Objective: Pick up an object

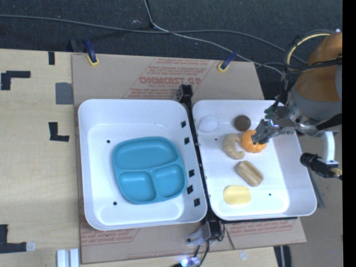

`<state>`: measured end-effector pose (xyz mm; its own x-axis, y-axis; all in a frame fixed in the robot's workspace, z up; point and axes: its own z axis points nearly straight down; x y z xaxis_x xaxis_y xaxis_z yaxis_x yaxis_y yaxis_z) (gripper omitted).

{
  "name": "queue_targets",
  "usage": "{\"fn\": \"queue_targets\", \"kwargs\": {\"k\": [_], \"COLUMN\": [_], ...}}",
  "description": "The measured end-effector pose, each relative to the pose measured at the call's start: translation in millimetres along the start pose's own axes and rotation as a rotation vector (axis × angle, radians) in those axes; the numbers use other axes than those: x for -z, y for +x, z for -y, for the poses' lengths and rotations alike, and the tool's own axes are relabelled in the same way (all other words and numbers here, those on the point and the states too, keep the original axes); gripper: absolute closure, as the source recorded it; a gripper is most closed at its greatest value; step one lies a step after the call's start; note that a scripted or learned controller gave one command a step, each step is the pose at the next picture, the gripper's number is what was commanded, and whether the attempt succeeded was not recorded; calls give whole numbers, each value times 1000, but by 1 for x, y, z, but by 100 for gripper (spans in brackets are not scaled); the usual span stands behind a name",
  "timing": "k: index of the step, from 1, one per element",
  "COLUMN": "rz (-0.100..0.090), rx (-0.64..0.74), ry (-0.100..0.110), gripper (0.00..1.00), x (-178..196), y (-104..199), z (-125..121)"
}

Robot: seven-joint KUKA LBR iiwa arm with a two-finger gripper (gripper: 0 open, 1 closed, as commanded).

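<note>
In the right bin (pixel 289 204) lie an orange fruit-like piece (pixel 250 142), a tan curved piece (pixel 233 147), a brown round item (pixel 242 122), a tan bread-like roll (pixel 249 173), a yellow block (pixel 237 194) and a clear round lid (pixel 208 123). My gripper (pixel 262 133) comes in from the right and sits low, right over the orange piece, with its dark fingers touching the piece's right side. The fingers are too small and dark to read.
The left bin (pixel 92 121) holds a blue divided tray (pixel 148 168). A black divider with clips (pixel 192 149) runs between the bins. Cables cross the dark floor behind the bench. The arm's grey body (pixel 314 102) overhangs the right bin's far right edge.
</note>
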<state>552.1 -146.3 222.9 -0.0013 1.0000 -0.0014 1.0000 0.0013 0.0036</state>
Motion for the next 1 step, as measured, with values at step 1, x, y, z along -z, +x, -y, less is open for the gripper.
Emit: {"fn": "queue_targets", "kwargs": {"k": [1], "rz": [-1], "rx": [0], "ry": [2], "gripper": [100], "x": [26], "y": [0], "z": [-1]}}
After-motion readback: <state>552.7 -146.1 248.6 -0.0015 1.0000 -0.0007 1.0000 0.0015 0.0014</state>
